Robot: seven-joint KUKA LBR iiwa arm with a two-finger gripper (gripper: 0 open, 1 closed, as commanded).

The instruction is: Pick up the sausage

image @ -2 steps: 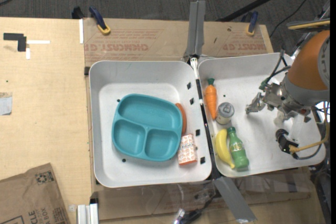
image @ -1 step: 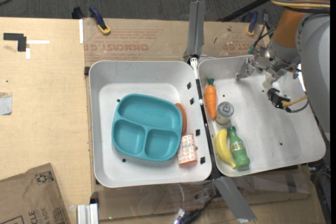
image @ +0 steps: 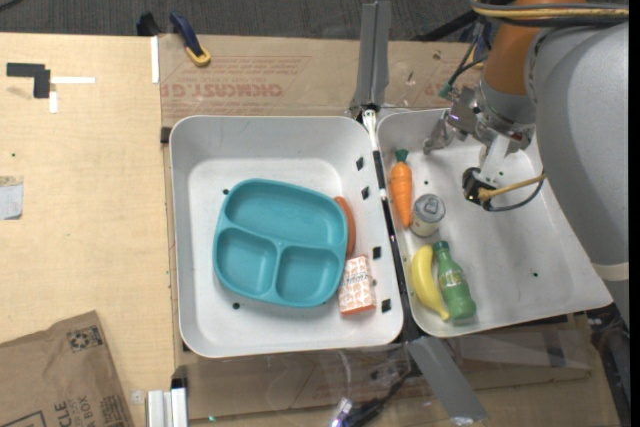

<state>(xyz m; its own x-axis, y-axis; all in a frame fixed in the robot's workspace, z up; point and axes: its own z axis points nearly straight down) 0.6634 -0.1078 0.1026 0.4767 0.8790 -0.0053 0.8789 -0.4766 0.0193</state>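
While the gripper (image: 445, 130) is hanging over the far end of the right bin (image: 520, 265), the sausage (image: 347, 220) is lying in the left bin (image: 195, 315), tucked against the right rim of the teal plate (image: 275, 240) and partly hidden by it; jaw stance is not showing, cannot tell; a carrot (image: 400, 190), banana (image: 424, 280) and green bottle (image: 452, 285) are lying in the right bin; a small carton (image: 357, 287) is sitting just beside the plate's near right corner.
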